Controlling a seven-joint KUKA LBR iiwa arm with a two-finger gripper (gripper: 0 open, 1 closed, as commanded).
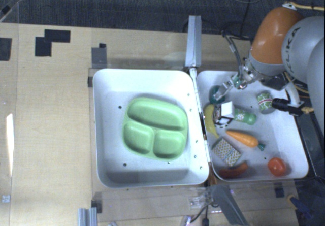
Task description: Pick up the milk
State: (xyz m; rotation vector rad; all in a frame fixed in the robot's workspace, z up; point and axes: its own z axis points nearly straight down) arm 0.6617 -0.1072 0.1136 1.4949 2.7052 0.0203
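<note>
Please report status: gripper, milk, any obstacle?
Gripper low over right bin, near its left wall. Milk carton just below it, not gripped. Banana and green bottle crowd carton.

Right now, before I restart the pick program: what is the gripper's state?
Gripper: cannot be told. It sits low in the right bin, just above the milk.

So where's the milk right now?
The milk is in the right bin, near its left wall, just right of the banana and above the carrot. The gripper hangs right above it.
</note>
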